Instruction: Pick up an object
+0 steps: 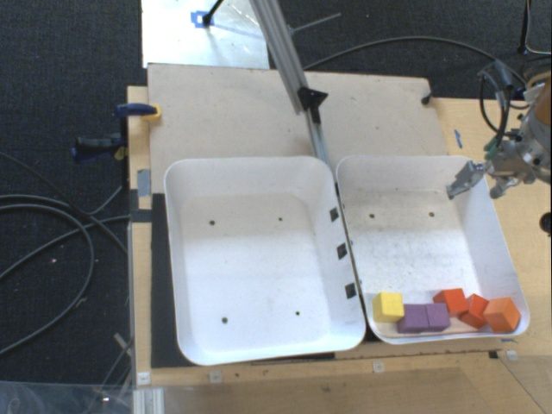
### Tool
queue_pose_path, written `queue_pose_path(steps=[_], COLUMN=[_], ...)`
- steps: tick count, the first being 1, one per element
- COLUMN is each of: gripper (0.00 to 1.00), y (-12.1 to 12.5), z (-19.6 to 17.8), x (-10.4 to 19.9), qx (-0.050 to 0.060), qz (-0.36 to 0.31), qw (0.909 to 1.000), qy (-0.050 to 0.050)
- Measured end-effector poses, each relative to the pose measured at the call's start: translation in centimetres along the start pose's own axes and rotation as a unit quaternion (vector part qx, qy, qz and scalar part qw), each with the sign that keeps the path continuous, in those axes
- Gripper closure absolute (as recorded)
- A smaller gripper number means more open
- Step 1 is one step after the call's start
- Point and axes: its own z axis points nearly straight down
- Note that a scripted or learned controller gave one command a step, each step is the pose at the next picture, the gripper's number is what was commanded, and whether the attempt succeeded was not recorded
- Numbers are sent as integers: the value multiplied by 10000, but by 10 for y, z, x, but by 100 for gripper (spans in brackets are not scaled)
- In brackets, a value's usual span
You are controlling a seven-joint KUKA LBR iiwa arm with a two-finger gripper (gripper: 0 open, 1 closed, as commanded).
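Over the right bin's [414, 231] far right edge, your gripper [481, 182] hung with its fingers spread apart and nothing between them. You were not yet at the reaching step. Next it needed to move to the near edge and drop down. Waiting there in a row were a yellow block [388, 306], a purple block [423, 317] and orange blocks [479, 309], small and boxy.
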Motion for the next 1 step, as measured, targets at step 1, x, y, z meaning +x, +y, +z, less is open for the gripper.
queue_pose_path(steps=[1], gripper=[0], y=[-18], z=[125], x=[-3], qx=[34], qz=[24], qw=[10000], qy=[13])
